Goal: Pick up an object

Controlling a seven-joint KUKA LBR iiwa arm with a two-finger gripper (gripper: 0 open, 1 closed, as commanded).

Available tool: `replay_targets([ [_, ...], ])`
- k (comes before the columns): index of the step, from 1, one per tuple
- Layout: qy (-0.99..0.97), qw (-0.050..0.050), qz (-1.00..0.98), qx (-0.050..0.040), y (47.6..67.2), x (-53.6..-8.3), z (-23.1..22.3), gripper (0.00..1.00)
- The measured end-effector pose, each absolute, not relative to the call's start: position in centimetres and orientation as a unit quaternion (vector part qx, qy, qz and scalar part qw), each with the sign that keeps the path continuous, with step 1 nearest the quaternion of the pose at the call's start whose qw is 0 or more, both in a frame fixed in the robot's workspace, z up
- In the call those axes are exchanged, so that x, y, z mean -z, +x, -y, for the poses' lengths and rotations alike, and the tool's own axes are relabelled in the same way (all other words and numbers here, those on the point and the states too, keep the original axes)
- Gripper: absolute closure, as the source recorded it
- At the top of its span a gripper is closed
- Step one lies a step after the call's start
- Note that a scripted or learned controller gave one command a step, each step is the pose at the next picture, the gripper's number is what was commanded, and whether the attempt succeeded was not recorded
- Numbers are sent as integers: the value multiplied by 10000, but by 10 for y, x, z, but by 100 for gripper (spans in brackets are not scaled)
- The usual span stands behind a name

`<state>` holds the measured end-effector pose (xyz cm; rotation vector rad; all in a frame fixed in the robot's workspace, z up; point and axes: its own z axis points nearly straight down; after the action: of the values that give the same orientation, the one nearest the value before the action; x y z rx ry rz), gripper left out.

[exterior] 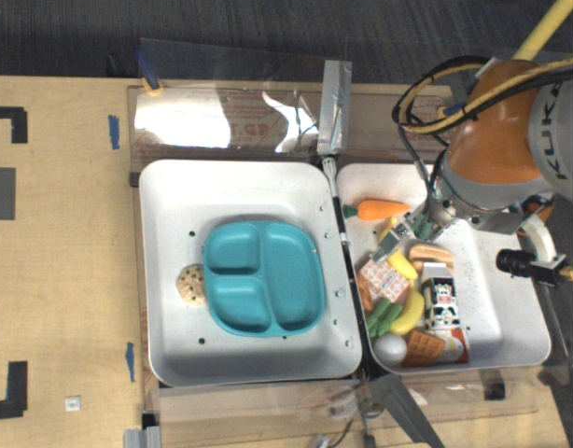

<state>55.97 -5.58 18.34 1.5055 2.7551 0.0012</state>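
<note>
My gripper (405, 234) hangs low in the right bin (515, 329), over a pile of toy food at the bin's left side. Just below and left of it lie a pink-and-white block (380, 275), a yellow piece (403, 266) and a hot dog (430, 253). An orange carrot (378, 209) lies just above it near the bin's back. A small white carton (440, 304), a banana (409, 314) and green pieces (381, 316) sit nearer the front. Nothing shows between the fingers.
The left bin (165, 213) holds a teal divided plate (265, 277) and a cookie (191, 284) at the plate's left. A waffle piece (424, 346) and a silver ball (391, 348) lie at the right bin's front. The arm's orange band (496, 138) looms over the right bin's back.
</note>
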Motion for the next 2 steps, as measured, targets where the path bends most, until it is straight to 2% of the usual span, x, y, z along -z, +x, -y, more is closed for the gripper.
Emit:
replay_targets([
  [1, 5641, 23, -8257, -9, 539, -284, 60, 0],
  [2, 3607, -18, -9327, 2, 516, -182, 34, 0],
])
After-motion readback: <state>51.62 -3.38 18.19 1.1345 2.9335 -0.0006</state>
